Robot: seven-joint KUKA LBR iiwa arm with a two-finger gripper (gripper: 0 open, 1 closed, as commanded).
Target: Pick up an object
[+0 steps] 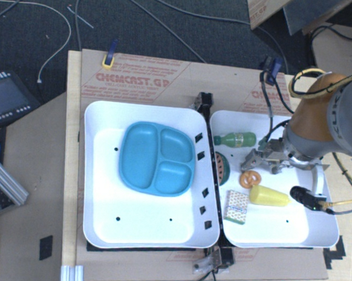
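While my claw (260, 162) hangs low over the right bin (290, 237), I cannot tell whether it stands apart or together, because the wrist housing hides most of it from above. Nothing shows clamped in it. The candidates lie close below and beside it: an orange ring (250, 179) just under the claw, a yellow block (269, 197) just beside the ring, a green bottle (235, 139) lying on its side toward the bin's far wall, and a patterned card box (236, 206) near the divider. The left bin (97, 221) carries a blue divided plate (157, 158), well apart from my reach.

For a sound pick, I judge the ring the nearest target. I centre over it, descend straight, and close across one side of its band, not its hole. The yellow block sits near enough to be nudged, so I keep the approach vertical and lift slowly to confirm the hold
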